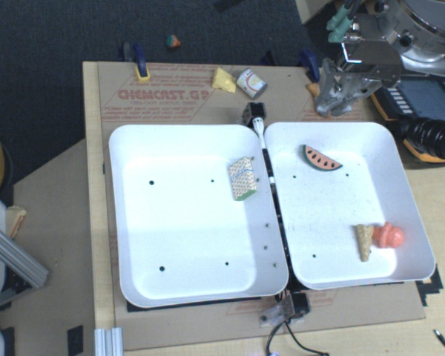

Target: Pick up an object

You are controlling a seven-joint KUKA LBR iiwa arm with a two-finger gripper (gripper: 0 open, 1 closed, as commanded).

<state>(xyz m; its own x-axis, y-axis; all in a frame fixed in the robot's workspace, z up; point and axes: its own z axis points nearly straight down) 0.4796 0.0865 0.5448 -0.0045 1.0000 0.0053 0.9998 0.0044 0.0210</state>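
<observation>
The camera view takes in two white bins side by side on a brown board. The left bin point(185, 273) carries one thing: a small patterned block point(242, 178), green and white, lying close to its right wall, nearer the far edge than the near one. The right bin point(400, 199) carries three things. A watermelon slice point(322, 159) lies near its far edge, a little left of the middle. Toward the near right corner lie a tan cone-shaped piece point(365, 241) and a pink lump point(389, 236); the two touch or very nearly touch, the cone to the left.

On the board beyond the bins' far edges lie two more loose things: a yellow wedge point(223, 80) and, just beside it to the right, a small grey and white box point(251, 83). A blue and yellow clamp point(140, 60) grips the board's far left edge. One tiny coloured object point(173, 41) sits on the dark floor past the board, too small to identify.

The gripper point(335, 99) hangs beyond the far edge of the right bin, above the board and outside the bin, well apart from the watermelon slice. Its lower part is a blur of pale metal, and I cannot tell how wide it stands or whether anything is in it. The arm above it is cut off by the top right corner.

A dark connector point(254, 114) sits where the bins' far corners meet.
</observation>
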